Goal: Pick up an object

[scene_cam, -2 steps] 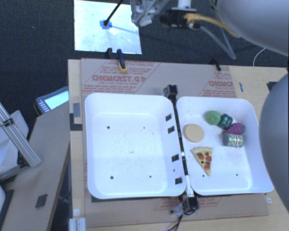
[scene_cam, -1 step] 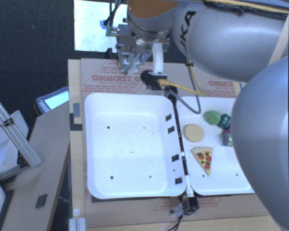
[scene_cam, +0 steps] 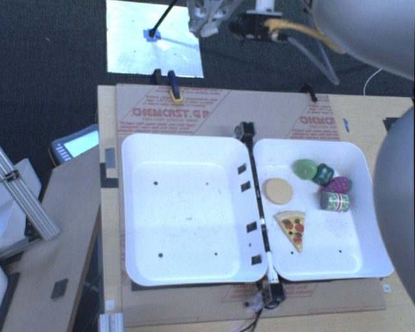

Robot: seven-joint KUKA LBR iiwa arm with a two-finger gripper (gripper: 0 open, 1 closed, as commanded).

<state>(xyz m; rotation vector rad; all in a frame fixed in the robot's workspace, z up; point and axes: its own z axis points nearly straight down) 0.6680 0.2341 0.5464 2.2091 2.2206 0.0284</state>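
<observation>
Cardboard-topped bench [scene_cam: 194, 107], two white bins, five toys bunched in the right bin [scene_cam: 311, 262].

Nearest lies the pizza slice [scene_cam: 292, 229], flat and thin, so fingers could skid over it; beyond, the tan disc [scene_cam: 279, 190] is just as low. The striped can [scene_cam: 334, 201], purple piece [scene_cam: 338, 185], dark green piece [scene_cam: 323, 174] and green ball [scene_cam: 306, 169] crowd together, inviting a nudge or double grab. Farthest, the gripper [scene_cam: 207, 19] hangs above the bench; whether it is spread or closed I cannot tell.
</observation>
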